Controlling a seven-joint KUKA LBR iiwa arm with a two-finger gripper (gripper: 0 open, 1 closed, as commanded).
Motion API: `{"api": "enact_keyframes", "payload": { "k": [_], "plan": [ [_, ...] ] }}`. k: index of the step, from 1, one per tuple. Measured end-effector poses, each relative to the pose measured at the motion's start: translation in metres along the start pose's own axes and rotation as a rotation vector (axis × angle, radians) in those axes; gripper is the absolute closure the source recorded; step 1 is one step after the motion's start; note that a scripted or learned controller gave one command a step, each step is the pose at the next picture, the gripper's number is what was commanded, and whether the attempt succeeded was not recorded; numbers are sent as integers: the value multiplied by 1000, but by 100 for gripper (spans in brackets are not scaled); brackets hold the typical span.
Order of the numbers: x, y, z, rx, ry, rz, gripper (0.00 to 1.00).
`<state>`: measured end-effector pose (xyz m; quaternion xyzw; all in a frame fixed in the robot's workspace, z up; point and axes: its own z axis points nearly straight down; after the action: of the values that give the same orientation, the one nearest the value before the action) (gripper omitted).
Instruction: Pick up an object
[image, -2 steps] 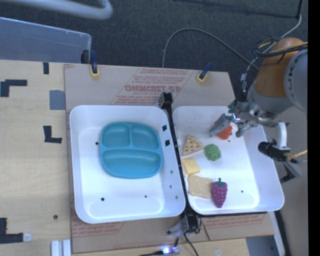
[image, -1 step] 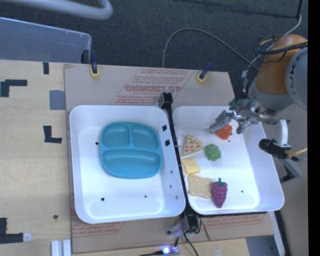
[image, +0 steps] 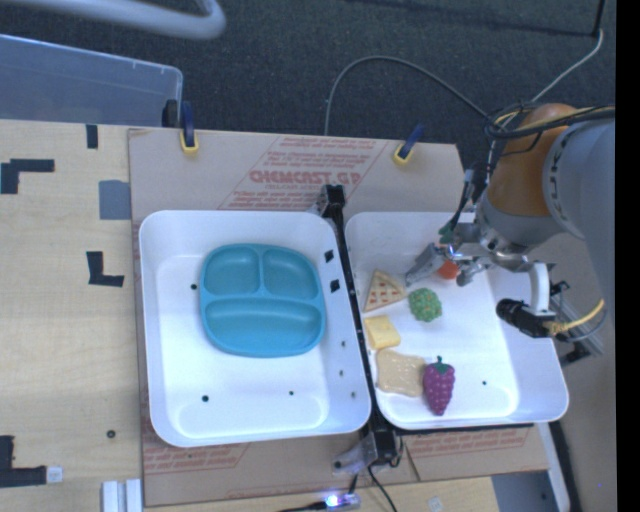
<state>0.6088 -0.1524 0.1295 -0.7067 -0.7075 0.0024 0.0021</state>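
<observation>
While the end effector (image: 447, 264) hovers, broccoli (image: 425, 304) lies just beside.

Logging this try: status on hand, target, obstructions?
Hand low in right bin, a small red-orange item at its tips; grasp unconfirmed. Green piece and waffle wedge sit close beside. Blue plate in left bin.

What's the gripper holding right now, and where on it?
Cannot be told: a small red-orange thing sits at the gripper, but the hold is too blurred.
</observation>
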Motion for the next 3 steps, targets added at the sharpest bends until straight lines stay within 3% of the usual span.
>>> {"api": "enact_keyframes", "payload": {
  "k": [1,2,3],
  "plan": [
    [-1,2,42,-10,0,1,0],
    [3,5,29,-16,4,-1,100],
    [3,7,-35,-11,-1,-1,100]
  ]
}}
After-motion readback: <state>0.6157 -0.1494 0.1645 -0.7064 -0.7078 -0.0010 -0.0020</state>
